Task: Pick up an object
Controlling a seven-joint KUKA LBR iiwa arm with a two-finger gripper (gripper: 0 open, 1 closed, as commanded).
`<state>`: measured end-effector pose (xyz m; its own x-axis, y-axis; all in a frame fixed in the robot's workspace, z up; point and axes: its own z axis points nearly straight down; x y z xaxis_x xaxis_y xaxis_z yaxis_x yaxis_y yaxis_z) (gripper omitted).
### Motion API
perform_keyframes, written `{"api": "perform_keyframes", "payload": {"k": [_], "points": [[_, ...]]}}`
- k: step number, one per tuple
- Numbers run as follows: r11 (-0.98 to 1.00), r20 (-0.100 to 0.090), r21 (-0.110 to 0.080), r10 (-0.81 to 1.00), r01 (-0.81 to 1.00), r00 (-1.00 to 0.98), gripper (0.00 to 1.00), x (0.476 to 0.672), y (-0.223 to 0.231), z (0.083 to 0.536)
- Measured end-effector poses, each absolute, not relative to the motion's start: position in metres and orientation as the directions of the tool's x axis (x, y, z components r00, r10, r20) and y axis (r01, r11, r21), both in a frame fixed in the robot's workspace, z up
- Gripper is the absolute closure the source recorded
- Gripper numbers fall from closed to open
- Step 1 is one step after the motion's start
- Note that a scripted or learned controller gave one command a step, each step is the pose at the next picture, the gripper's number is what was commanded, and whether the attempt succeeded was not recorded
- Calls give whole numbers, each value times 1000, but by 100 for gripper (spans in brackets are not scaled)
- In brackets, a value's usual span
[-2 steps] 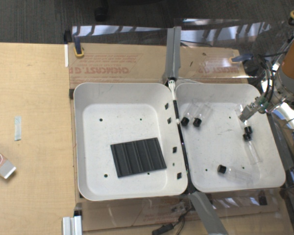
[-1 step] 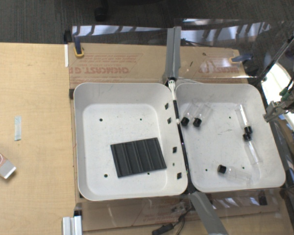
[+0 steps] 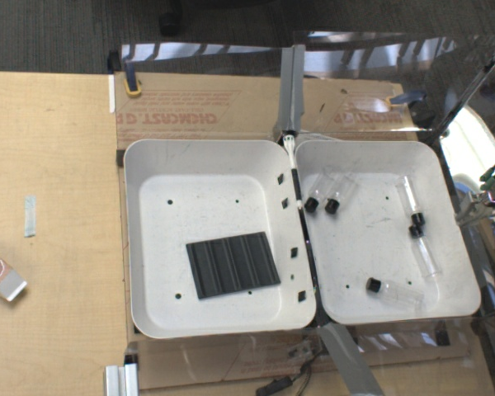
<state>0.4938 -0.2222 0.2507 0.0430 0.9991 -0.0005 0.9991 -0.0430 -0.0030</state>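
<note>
Nearest the bottom edge: grey bar [image 3: 346,363] running out from the gap btw the two bins, w/ a dark cable [image 3: 282,383] beside it on the cardboard sheet [image 3: 231,355].

Left bin [image 3: 140,221]: one black ribbed panel [image 3: 233,265] lying flat, slightly skewed, in the near-centre of the floor, apart from the walls.

Right bin [image 3: 450,221]: small clear vials w/ black caps. One capped vial [image 3: 374,285] lies near the front wall. A long clear tube [image 3: 417,221] w/ a black cap runs along the right side at a slant. Two more black caps [image 3: 321,205] sit close together at the back left, just beside the divider.

Tan table [image 3: 49,139] on the left carries a small red-and-white pack [image 3: 2,275] at its edge and a thin grey strip [image 3: 30,217], well apart from the bins.

Beyond the bins: cardboard w/ red print [image 3: 177,115], upright grey post [image 3: 294,85], orange-tipped clamp [image 3: 132,86], then dark carpet [image 3: 231,15].
</note>
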Motion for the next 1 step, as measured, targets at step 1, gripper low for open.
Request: {"api": "perform_keyframes", "payload": {"k": [1], "points": [[372, 0, -1, 928, 928, -372, 100, 478, -217, 265]]}}
